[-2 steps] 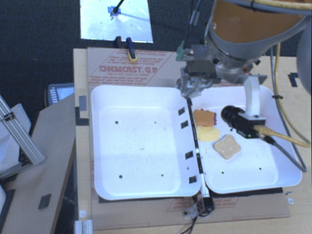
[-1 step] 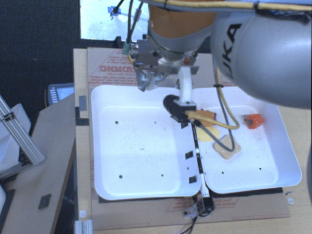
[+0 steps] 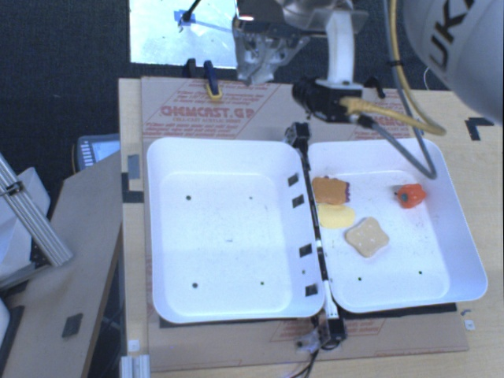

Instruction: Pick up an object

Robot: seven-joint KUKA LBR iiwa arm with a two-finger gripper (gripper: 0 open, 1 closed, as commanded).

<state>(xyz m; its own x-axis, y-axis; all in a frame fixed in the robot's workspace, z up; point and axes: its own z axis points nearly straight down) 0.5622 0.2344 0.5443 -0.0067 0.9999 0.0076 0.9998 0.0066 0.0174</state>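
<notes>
The end effector (image 3: 256,73) hangs at the top of the view, above the back edge of the surface (image 3: 94,211) and behind the left bin (image 3: 157,211), over the brown cardboard sheet (image 3: 236,109) that lies under both bins. Can't tell whether it is wide or narrow; nothing shows in its grip. It sits well apart from all the objects.

All objects lie in the right bin (image 3: 461,266), none in contact w/ the end effector:
- Orange-brown waffle piece (image 3: 331,190) near the bin's left wall, toward the back, w/ a dark purple edge on its right side.
- Yellow flat disc (image 3: 336,216) just in front of the waffle piece, touching or nearly touching it.
- Tan toast slice (image 3: 367,237) just right of and in front of the disc, lying flat, corners angled.
- Small red-orange object (image 3: 409,195) off to the right, apart from the other three; shape too small to name.

A yellow cable (image 3: 398,116) and a grey cable (image 3: 409,152) run from the arm's black fitting (image 3: 323,99) over the back rim of the right bin. A yellow-and-blue clamp (image 3: 211,81) sits at the cardboard's back edge, left of the end effector.
</notes>
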